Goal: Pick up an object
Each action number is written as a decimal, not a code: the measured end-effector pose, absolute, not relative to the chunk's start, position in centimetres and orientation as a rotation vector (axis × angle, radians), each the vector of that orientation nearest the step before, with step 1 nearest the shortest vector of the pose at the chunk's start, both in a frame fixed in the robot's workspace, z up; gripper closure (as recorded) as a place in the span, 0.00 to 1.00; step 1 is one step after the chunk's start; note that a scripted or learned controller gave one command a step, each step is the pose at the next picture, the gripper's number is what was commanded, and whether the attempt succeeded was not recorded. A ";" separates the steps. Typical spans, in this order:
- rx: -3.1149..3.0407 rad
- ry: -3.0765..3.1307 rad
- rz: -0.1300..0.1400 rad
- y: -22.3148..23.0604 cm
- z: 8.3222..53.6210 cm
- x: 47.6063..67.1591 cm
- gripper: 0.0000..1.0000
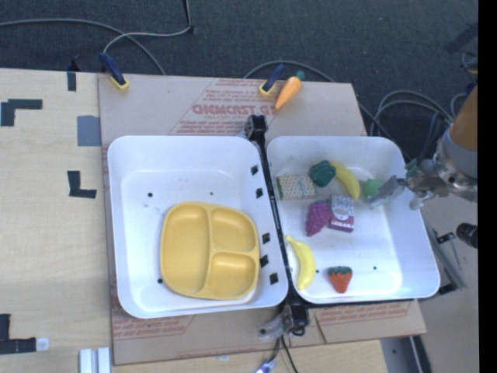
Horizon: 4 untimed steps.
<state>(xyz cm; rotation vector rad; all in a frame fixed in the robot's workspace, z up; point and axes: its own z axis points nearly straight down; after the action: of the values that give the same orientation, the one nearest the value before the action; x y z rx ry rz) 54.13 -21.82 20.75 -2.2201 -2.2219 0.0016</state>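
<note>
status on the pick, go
Gripper low over the right bin's right side, beside a small green toy. Nothing seen held. Banana, strawberry, grapes lie apart. Approach unobstructed.

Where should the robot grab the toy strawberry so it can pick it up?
Probably around the strawberry's wide red middle, coming straight down from above. It lies alone on the floor of the right bin, apart from the banana beside it, so there is room for a finger on each side. The gripper would have to travel toward the bin's near edge.
</note>
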 end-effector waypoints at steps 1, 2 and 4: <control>-2.218 -2.222 0.001 -17.8 15.1 61.4 0.00; -2.226 -2.228 -0.005 -12.7 9.5 65.9 0.00; -2.218 -2.215 0.011 -13.5 8.5 66.7 0.00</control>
<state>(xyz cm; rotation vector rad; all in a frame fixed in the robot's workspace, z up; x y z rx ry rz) 66.68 -13.53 8.50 -2.2182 -2.2152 0.0105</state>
